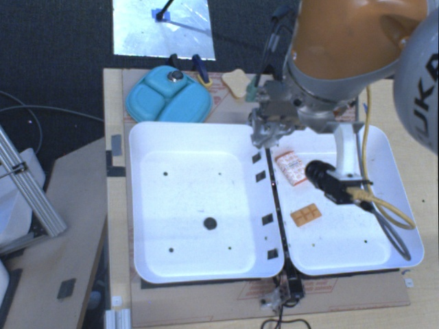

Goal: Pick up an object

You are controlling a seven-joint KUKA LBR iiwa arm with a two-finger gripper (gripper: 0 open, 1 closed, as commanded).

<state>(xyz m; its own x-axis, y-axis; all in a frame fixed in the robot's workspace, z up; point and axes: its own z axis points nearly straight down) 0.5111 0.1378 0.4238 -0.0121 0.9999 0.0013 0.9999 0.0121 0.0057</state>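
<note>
A red-and-white packet (291, 167) lies in the right bin (384, 252) near its back left. An orange waffle-shaped piece (306, 214) lies a little in front of it, nearer the bin's middle. My gripper (265, 137) hangs over the divide between the two bins at their back, just left of the packet. Its fingertips are hard to make out against the wrist.
The left bin (147, 184) has a small dark round thing (210, 223) on its floor. Behind the bins lie a blue sectioned plate (169, 96), a tan slice-shaped thing (234, 81) and a shiny sheet (163, 18). An aluminium frame (27, 184) stands at the left.
</note>
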